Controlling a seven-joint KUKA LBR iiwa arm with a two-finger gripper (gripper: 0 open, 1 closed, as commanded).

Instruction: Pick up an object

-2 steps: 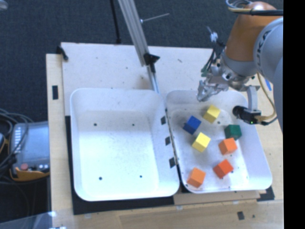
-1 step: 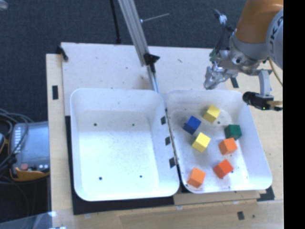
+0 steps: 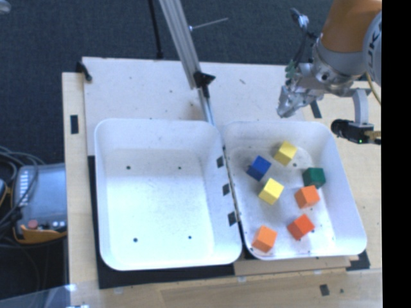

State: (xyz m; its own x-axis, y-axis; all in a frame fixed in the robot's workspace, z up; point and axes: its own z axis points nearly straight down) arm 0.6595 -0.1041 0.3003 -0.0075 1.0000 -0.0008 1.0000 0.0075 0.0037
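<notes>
End effector: end effector (image 3: 290,103) hangs over the far rim of the right bin (image 3: 347,191), fingers pointing down toward the worktop (image 3: 141,88); whether they are spread or closed cannot be told, and no object is seen between them.

Progress: judging by the scene, the pick is not yet made. All blocks lie in the bin; the descent, the grasp and the lift are left.

Nearest block: yellow cube (image 3: 286,153), just below the end effector in the view and closest to it, apart from its neighbours.

Next out: blue cube (image 3: 259,167), below and a little left of the end effector, beside the bin's inner wall.

Further: green cube (image 3: 314,176), below and to the right, touching or almost touching an orange cube (image 3: 307,197) under it.

Middle of the bin: second yellow cube (image 3: 271,190), straight below the end effector, past the blue one.

Farthest: red-orange cube (image 3: 300,226) and another orange cube (image 3: 264,238), near the bin's front rim, well apart from the end effector.

Beyond: left bin (image 3: 115,146), well off to the end effector's left.
</notes>
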